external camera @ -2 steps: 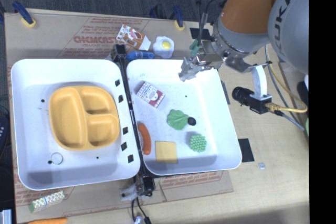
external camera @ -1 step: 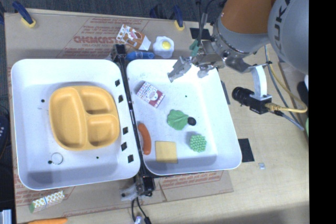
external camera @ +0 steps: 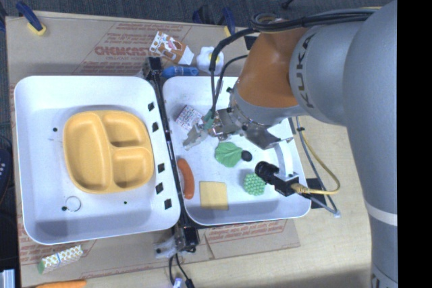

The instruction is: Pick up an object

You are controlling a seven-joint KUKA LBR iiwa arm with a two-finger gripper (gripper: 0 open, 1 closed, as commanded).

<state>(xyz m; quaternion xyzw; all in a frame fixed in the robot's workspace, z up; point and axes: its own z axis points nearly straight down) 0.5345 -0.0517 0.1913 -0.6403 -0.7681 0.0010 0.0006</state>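
Hovering low in the right bin [external camera: 297, 209], gripper [external camera: 196, 135] sitting just beside a crumpled silver wrapper [external camera: 187, 116]; finger spacing impossible to tell. Risking a slip or an empty closure, owing to the wrapper's thin, flat, creased form lying against the bin floor. Lying nearby: green leaf toy [external camera: 228, 154], orange sausage [external camera: 187, 179], yellow block [external camera: 213, 195]. Resting in the left bin [external camera: 40, 94]: yellow tray [external camera: 108, 150].

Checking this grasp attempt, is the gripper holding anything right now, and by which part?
Nothing is visibly held. The gripper hovers low in the right bin, and its fingers are too blurred to read.
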